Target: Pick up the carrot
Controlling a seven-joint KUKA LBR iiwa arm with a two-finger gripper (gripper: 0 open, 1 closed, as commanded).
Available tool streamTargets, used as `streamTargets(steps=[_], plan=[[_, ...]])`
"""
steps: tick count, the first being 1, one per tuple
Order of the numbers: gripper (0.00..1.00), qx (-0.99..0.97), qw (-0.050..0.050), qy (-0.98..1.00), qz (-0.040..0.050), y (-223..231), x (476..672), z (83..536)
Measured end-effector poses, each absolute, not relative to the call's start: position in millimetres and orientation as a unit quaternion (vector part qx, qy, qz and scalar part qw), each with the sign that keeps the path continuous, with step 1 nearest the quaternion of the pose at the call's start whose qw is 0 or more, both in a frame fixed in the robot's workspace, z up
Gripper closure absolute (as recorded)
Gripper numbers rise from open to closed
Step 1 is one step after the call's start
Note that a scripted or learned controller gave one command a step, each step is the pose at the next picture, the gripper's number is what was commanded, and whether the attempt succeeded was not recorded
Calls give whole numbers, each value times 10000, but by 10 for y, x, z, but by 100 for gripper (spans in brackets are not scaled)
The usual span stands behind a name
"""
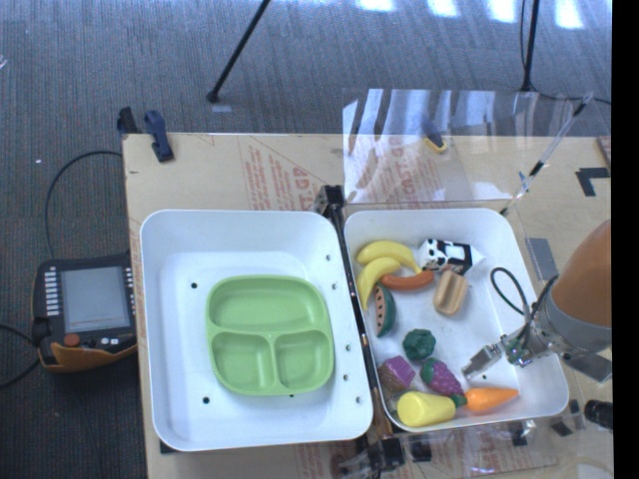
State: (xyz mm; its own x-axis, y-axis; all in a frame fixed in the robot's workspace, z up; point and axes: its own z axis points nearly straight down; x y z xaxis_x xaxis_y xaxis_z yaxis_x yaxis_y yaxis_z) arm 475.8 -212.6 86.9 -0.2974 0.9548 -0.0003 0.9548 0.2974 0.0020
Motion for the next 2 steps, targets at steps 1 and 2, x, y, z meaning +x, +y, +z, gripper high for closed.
streamTargets(steps=[1, 2], plan=[[0, 6405, 0, 7680, 7, -2116, 4761, 869], [0, 4961, -23, 8683, 8, -2108, 4760, 866]])
